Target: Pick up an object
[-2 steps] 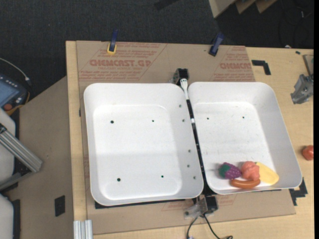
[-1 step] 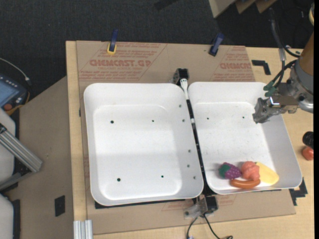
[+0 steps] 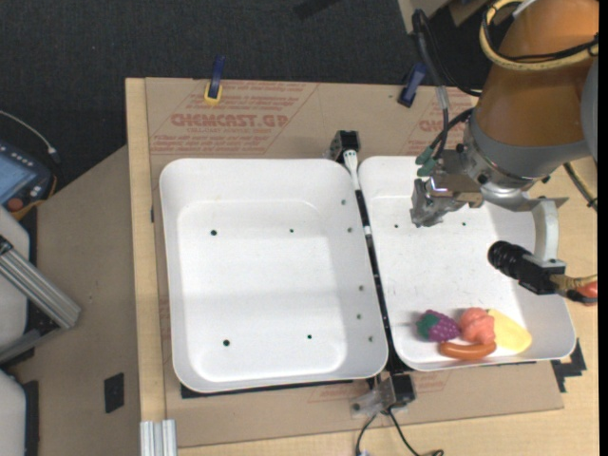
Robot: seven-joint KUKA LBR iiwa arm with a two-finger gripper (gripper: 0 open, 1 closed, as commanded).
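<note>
My gripper hangs over the far middle of the right bin, pointing down, with nothing visible in it. The toy food lies clustered at that bin's near edge, well in front of the gripper: a purple bunch of grapes, a pink-orange fruit, a yellow piece and a red-orange sausage lying along the front of them. The grapes, fruit and sausage touch one another.
The left bin sits beside the right one, their rims meeting along a black strip. Both rest on a cardboard sheet held by clamps at the back.
</note>
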